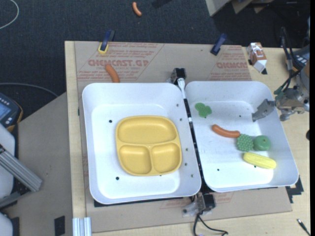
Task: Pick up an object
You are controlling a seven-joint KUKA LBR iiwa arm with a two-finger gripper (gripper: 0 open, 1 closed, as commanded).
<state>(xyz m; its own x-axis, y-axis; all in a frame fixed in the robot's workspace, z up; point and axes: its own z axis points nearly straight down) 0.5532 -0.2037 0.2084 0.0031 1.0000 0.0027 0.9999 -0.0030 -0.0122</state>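
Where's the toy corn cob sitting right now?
In the camera view, the yellow corn cob lies in the right bin, near its front right corner, just below the green broccoli piece and the round green toy.

The end effector (266, 110) enters at the right edge, which cuts off most of the arm; one grey fingertip reaches over the right bin's (231, 88) far right wall, and whether the fingers are spread cannot be told. The small carton (257, 55) on the desk (147, 58) carries print too small to read. At the left edge, a dark device (7, 113) and a white rounded body (6, 154) are cropped.
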